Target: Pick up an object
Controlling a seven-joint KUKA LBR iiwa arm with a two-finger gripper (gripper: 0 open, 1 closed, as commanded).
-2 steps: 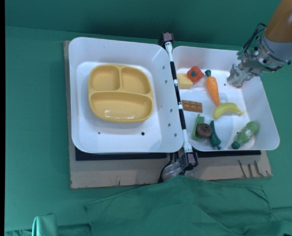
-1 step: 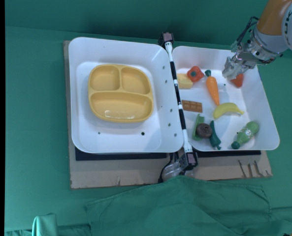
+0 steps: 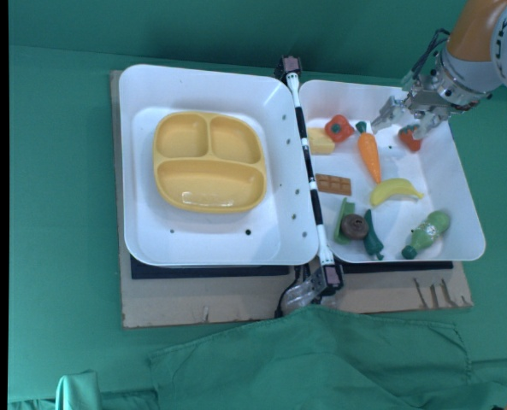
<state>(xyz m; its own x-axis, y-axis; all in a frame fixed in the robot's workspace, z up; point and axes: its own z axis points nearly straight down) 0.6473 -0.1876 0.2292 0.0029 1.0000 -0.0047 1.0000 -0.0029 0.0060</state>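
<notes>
Two white bins (image 3: 150,92) seen side by side, one carrot (image 3: 369,155) laid lengthwise, tip pointed toward the banana (image 3: 395,191), gripper (image 3: 403,120) spread open above a red piece (image 3: 410,140), nothing held.

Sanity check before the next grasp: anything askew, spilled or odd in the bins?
Nothing stands out. The yellow plate lies flat in the left bin; the toy foods, carrot and banana among them, lie scattered inside the right bin.

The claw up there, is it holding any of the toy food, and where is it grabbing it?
Nothing is held. The claw hangs open over the right bin, with a small red toy just beneath it, not between its fingers.
</notes>
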